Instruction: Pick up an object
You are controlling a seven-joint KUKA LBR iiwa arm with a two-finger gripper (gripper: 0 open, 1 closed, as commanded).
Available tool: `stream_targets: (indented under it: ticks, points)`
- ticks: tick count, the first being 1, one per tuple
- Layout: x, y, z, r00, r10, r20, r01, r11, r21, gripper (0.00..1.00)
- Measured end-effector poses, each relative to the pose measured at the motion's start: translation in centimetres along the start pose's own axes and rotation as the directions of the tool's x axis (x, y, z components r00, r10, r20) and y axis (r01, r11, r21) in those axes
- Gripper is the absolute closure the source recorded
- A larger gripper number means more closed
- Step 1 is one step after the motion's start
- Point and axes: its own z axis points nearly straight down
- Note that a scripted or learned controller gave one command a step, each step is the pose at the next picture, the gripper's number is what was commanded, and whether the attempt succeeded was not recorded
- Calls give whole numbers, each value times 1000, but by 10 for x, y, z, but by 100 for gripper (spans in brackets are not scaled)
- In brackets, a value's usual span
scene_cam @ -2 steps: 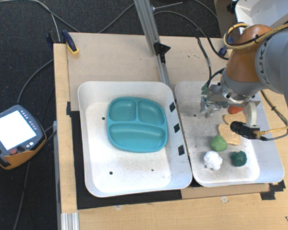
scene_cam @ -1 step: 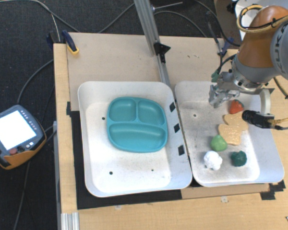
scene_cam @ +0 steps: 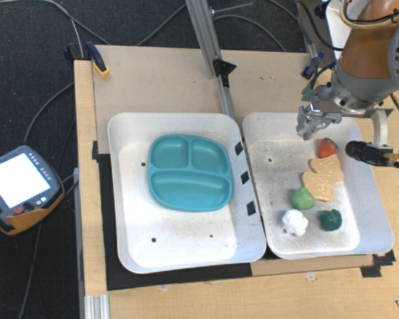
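Arm (scene_cam: 372, 38) came in from far right, wrist pointed down, gripper (scene_cam: 310, 126) hung over right bin (scene_cam: 272, 178) just left of red object (scene_cam: 327, 147); can't tell grip state tbh.

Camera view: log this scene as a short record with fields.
arm: reaches in from the right, gripper above the right bin
left bin: teal divided plate
right bin: red piece, tan slices, green ball, white lump, dark green lump
held: nothing seen in the gripper
off bench, left: handheld screen
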Motion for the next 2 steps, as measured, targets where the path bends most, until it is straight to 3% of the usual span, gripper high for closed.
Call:
stream_targets:
  ticks: [2]
  points:
    - [111, 8, -13, 1000, -6, -3, 6, 1000, 5, 100]
